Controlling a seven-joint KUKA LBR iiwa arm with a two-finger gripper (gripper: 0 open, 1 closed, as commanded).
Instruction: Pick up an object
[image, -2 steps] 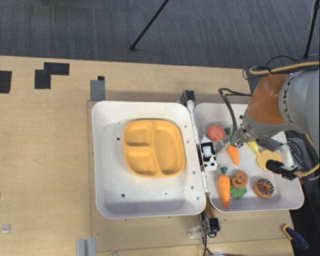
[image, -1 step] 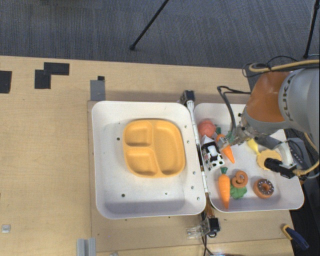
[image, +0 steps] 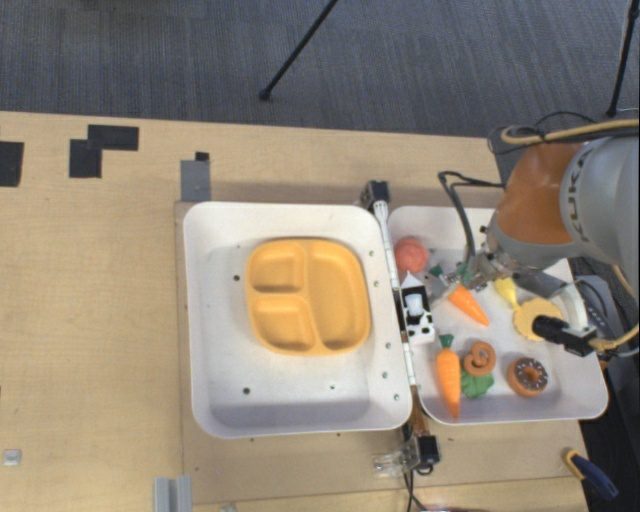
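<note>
Reaching into the right white bin (image: 590, 400), the grey arm's fingers (image: 468, 278) rest at the small orange toy carrot (image: 467, 304) near the pink ball (image: 410, 253); I cannot tell their state.

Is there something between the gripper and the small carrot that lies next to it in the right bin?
Nothing visible stands between them. The gripper is right at the upper end of the small carrot, with no other toy between.
</note>
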